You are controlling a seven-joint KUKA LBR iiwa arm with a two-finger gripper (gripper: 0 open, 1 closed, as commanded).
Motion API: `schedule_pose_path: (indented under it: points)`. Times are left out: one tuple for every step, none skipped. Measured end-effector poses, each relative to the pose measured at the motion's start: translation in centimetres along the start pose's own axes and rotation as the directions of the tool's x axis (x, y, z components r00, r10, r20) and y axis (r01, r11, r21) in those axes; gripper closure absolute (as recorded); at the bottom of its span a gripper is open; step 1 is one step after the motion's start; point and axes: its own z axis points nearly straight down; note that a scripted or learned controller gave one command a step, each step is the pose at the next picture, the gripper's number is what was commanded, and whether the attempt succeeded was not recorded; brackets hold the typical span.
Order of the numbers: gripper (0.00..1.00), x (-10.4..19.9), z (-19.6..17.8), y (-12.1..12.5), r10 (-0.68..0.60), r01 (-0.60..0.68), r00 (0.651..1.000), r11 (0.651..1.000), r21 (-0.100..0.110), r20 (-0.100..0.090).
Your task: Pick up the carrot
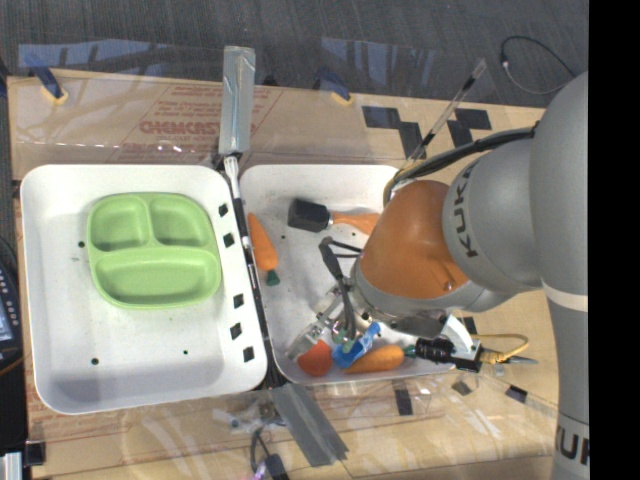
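Green three-compartment plastic plate [153, 248] sits in the left white bin [50, 298]; a small black block [308, 214] lies upper-middle in the right bin [300, 183].

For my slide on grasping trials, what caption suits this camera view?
KUKA arm's gripper low in the right bin; a carrot by its left wall, green tray in the left bin.

"KUKA" letters, partly visible, on grey arm [500, 218]. Red print on cardboard [170, 118] behind bins, unreadable.
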Motion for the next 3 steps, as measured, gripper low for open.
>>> schedule_pose_path:
  points:
    - [0.0, -0.2, 0.1, -0.2, -0.507, 0.507, 0.862, 0.862, 0.0, -0.002]
    - [0.0, 0.5, 0.0, 0.8, -0.812, 0.812, 0.583, 0.583, 0.001, 0.005]
    - [0.0, -3.1, 0.1, 4.0, -0.817, 0.817, 0.576, 0.576, 0.002, 0.004]
